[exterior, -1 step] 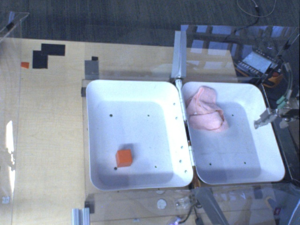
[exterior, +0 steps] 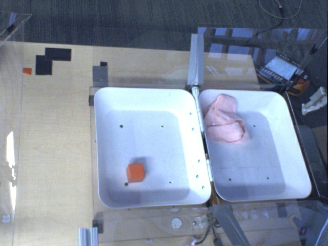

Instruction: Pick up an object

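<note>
On a pale wooden tabletop, two shallow white bins sit side by side, their inner edges touching. Toward the near left corner of the left bin lies a small orange block, well apart from the walls. Against the far left side of the right bin rests a crumpled pink cloth, close to the dividing edge.
</note>
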